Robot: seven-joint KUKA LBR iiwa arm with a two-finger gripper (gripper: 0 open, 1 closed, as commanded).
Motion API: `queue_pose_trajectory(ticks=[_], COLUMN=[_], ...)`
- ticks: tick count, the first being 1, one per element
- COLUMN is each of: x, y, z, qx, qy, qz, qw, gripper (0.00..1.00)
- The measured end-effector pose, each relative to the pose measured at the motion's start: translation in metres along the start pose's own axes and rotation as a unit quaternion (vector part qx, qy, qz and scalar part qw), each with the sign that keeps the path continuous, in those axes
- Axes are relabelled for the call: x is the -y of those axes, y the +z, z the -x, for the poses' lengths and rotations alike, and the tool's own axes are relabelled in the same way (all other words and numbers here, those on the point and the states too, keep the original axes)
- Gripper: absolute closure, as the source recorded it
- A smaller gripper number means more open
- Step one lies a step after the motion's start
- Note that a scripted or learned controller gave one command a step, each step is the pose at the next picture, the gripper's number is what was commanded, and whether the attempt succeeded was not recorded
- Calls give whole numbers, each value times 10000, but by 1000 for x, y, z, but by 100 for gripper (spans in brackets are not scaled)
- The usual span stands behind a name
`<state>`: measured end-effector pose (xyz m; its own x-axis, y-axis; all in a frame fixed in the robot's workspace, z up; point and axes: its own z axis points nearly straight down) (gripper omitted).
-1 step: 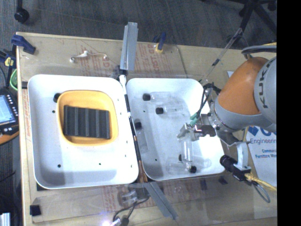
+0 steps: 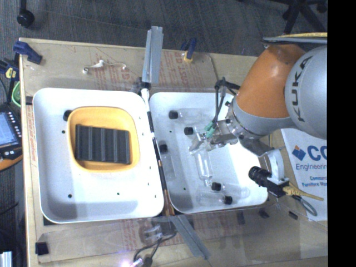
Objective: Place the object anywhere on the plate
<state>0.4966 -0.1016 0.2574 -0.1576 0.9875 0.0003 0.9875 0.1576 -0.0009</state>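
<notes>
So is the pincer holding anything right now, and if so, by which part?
It cannot be told. The pincer sits low in the right bin among clear plastic pieces, but nothing shows clearly between its fingers. The yellow plate lies in the left bin.

The grey arm (image 2: 289, 93) reaches in from the right, its orange band just behind the gripper (image 2: 201, 143), whose clear fingers point down-left.

The wooden table (image 2: 83, 60) carries two shallow white bins side by side — the left bin (image 2: 50, 166) and the right bin (image 2: 178, 196), their edges nearly touching. A printed sheet (image 2: 306, 163) lies at the table's right, a blue clamp (image 2: 26, 51) grips its far-left corner.
</notes>
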Motion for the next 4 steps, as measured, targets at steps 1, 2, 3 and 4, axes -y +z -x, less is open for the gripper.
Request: queue_pose_trajectory(ticks=[1,2,3,4], x=[-51,-148,-107,-107], y=[13,67,67,66], z=[-35,-57,-81,-81], qx=[-2,-3,-6,-4], qy=[-323,-1284,-2011,-2011], qz=[-10,-10,-20,-19], qw=[9995,9917,9796,9796], gripper=[100,100,100,0])
